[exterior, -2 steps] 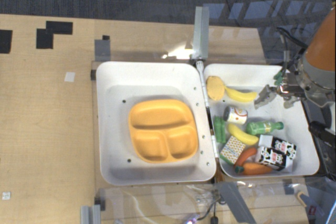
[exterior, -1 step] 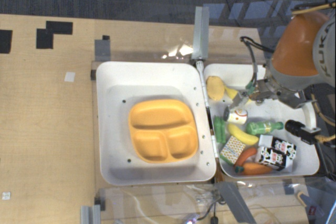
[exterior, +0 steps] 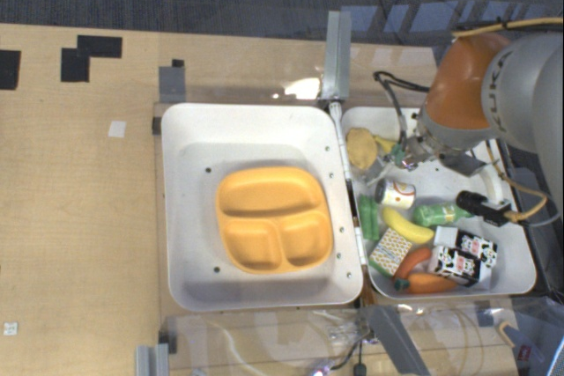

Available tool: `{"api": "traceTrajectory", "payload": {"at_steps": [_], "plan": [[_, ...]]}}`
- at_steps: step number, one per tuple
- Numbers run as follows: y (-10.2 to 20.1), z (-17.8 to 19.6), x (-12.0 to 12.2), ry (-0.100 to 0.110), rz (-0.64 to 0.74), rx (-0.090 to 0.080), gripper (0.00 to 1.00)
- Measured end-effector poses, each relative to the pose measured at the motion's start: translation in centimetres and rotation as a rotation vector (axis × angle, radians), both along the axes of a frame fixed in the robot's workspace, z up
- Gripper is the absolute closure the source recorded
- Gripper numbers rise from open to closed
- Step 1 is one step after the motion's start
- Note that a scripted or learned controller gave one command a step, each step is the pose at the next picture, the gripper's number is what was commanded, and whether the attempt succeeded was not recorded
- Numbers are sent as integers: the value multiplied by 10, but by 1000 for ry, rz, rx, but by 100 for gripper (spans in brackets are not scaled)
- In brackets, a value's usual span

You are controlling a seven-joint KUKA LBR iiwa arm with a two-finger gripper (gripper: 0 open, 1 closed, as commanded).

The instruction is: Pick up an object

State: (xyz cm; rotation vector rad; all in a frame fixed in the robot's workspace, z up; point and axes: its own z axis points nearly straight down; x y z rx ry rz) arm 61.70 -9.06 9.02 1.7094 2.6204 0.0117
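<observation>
Camera view: pale wooden bench (exterior: 79, 189) bearing two shallow white bins side by side. Grey robot arm (exterior: 529, 92) with orange band (exterior: 458, 92), entering from the right and bent over the upper part of the right bin. Left white bin (exterior: 176, 189), holding one item: a yellow-orange plastic tray with three compartments (exterior: 269, 220), lying flat near its centre. Right white bin (exterior: 522, 264), holding the crowded pickable stock. Gripper (exterior: 404, 156), low over the upper left of the right bin, between the beige lump and the white can; whether the claw is released or clenched cannot be told, and nothing is seen grasped. Black-and-white cow-patterned box (exterior: 465, 256), lower right of the right bin. Yellow banana (exterior: 407, 224), mid-bin, slanting down to the right. Green plastic bottle (exterior: 441, 213), on its side just beside the banana's right end. Orange carrot-shaped piece (exterior: 432, 283), along the bin's near wall, below the box. Beige lumpy item (exterior: 359, 145), upper left corner, against the wall. Dark green upright item (exterior: 368, 220), against the left wall. Small checkered packet (exterior: 389, 252), below the banana. White can with red mark (exterior: 398, 193), just below the gripper.
</observation>
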Motion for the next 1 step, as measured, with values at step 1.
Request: {"api": "traceTrajectory", "payload": {"at_steps": [1], "plan": [[-11, -1, 42, 72, 32, 15, 0]]}}
